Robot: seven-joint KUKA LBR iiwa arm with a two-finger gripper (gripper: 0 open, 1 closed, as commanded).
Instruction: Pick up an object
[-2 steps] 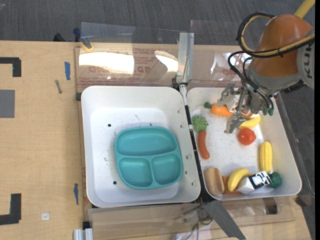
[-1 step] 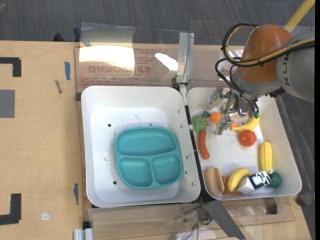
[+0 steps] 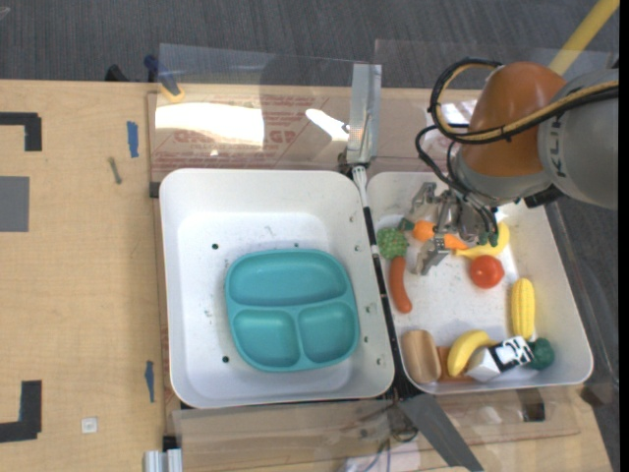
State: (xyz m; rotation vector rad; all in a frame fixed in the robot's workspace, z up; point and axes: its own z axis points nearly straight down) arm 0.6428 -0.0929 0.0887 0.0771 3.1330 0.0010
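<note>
Gripper: two-finger metal gripper (image 3: 439,247) hangs low in the upper left of the right-hand shallow white bin (image 3: 568,308), under the grey arm with its orange band (image 3: 511,116).
Jaws: how far open they stand I cannot tell; the fingers blur into the cluttered toys beneath, so no grasp can be claimed.
Nearest targets: small orange round toy (image 3: 424,231) sits right at the fingers, with the green leafy toy vegetable (image 3: 392,243) just beside it on the left; which one is being tried for is a guess, probably the orange one.
Other things in the bin: red tomato-like ball (image 3: 486,272) near the gripper's right; slim red-orange chilli-shaped toy (image 3: 399,287) along the left wall; yellow corn-shaped toy (image 3: 522,308) to the right; yellow banana (image 3: 466,352), tan bread-roll-shaped toy (image 3: 422,356) and a black-and-white block (image 3: 510,354) along the near edge.
Left bin: teal three-compartment plastic tray (image 3: 292,308) lies in the left-hand white bin (image 3: 187,264), well apart from the work.
Risk, crowding: fingers closing here could catch two toys at once, or nudge the round orange one so it rolls away.
Risk, wall: the spot lies close to the divider between bins; a finger could scrape the rim.
Risk, shape: round, smooth toys may squirt out on closing or slip on lifting.
</note>
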